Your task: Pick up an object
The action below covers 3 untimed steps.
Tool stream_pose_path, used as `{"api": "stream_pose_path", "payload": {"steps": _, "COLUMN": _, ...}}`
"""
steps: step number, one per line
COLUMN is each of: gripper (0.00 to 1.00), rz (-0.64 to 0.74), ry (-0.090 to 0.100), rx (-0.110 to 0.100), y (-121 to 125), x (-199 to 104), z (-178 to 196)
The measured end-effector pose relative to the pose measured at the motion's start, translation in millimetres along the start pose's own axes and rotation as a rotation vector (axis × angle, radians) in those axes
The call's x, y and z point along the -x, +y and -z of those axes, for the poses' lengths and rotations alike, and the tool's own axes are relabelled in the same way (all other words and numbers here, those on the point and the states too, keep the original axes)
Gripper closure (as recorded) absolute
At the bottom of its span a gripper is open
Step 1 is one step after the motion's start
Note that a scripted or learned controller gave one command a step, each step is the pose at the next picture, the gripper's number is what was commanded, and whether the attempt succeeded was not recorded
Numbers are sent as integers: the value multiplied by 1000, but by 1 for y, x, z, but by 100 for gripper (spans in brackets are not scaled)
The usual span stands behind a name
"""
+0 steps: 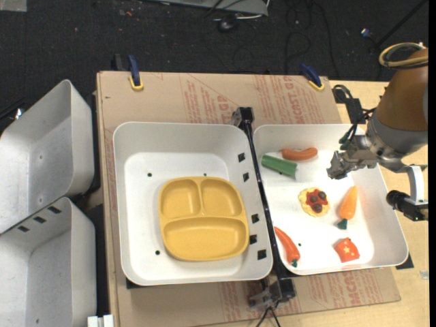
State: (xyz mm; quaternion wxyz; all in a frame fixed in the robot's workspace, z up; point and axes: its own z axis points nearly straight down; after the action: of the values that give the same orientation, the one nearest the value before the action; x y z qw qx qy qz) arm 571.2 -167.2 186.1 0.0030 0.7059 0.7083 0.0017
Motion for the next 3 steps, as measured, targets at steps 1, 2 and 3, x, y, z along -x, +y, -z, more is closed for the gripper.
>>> {"api": "stream_pose_path", "payload": {"steps": 1, "gripper": 100, "rz": -2, "ry": -1, "rx": 0, "y": -6, "x": 6, "z": 58}}
{"api": "stream_pose_path", "payload": {"steps": 2, "gripper": 100, "rz": -1, "ry": 1, "rx": -4, "y": -5, "x": 6, "z": 71}}
{"api": "stream_pose_path", "payload": {"steps": 3, "gripper": 100, "rz": 4, "ry": 3, "rx": -7, "y": 7, "x": -41, "z": 60}}
